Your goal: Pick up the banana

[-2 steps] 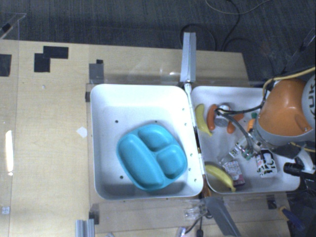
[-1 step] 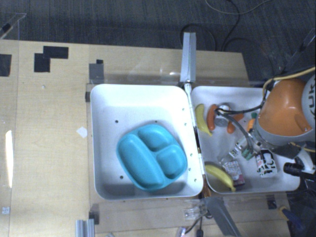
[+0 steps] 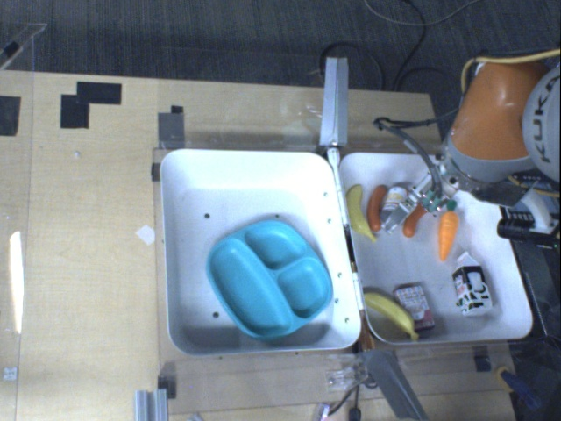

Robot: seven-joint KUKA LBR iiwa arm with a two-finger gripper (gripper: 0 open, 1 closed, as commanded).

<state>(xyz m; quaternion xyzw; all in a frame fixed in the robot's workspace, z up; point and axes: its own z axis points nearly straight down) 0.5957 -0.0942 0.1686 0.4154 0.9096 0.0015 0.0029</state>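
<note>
Banana (image 3: 389, 313) lying at lower left of the right bin (image 3: 517, 323), touching a small dark packet (image 3: 413, 303). Looking light, soft-skinned, curved; mid-body grip seeming best. Tool (image 3: 412, 207) hovering at upper centre, near a carrot (image 3: 447, 233); its opening I cannot tell.

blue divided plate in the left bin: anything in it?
Empty. All three compartments of the blue plate show bare blue. It lies flat in the left bin; the food items lie in the right bin.
</note>
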